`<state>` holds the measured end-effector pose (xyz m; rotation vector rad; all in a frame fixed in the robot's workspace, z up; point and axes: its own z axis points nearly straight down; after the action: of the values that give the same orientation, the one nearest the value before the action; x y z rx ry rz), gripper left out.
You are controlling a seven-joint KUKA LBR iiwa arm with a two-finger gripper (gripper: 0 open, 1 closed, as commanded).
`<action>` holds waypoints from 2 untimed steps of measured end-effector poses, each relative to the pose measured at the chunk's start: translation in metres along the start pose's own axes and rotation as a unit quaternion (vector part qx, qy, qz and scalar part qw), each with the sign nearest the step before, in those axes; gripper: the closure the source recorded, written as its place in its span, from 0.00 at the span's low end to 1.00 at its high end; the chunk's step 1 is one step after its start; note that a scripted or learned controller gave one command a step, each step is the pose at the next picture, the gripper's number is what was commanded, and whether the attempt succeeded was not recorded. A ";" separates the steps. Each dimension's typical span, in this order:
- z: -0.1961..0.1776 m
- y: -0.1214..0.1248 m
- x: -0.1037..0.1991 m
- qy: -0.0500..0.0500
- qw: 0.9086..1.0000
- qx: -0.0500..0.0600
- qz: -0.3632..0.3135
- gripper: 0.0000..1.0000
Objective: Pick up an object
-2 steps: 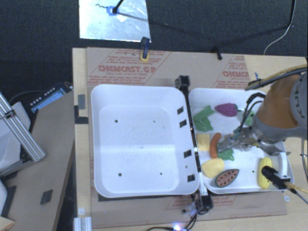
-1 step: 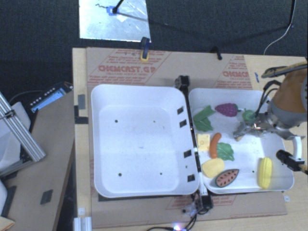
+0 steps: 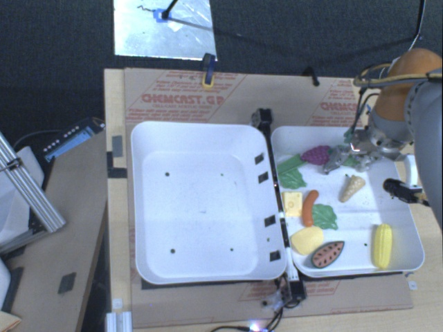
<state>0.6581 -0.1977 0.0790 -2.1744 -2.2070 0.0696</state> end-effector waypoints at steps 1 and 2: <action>0.000 -0.081 0.103 0.003 1.000 -0.027 0.003 0.00; -0.012 -0.077 0.098 0.001 0.999 -0.033 0.005 1.00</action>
<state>0.5803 -0.1013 0.0955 -2.2179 -2.2281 -0.0037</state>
